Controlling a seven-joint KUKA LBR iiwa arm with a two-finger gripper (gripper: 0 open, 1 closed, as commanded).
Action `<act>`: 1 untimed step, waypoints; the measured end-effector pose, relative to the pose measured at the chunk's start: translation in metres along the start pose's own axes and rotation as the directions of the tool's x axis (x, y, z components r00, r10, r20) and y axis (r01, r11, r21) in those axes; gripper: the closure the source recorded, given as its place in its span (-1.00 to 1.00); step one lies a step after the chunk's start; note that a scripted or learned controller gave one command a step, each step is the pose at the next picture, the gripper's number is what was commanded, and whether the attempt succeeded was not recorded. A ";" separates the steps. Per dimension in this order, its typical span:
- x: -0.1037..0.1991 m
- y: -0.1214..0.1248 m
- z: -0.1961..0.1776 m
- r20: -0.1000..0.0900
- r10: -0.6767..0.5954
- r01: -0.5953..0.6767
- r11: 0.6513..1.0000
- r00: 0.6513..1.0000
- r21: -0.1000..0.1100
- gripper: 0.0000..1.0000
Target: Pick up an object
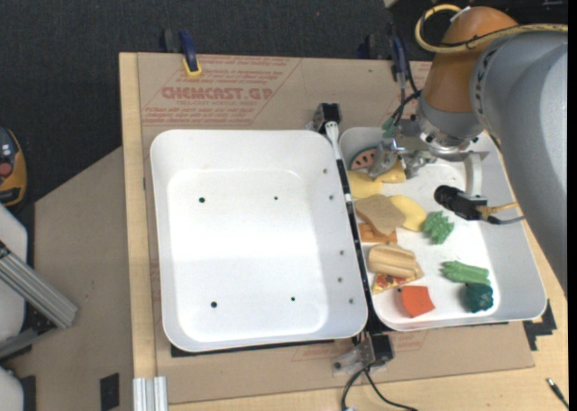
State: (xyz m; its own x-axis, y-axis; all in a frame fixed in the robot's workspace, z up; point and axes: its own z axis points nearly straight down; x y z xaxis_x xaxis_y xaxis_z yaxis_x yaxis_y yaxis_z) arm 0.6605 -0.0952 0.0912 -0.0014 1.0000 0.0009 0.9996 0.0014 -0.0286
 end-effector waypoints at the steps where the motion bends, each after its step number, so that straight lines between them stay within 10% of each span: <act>1: 0.071 0.006 -0.102 0.001 -0.005 0.005 0.999 1.000 -0.044 1.00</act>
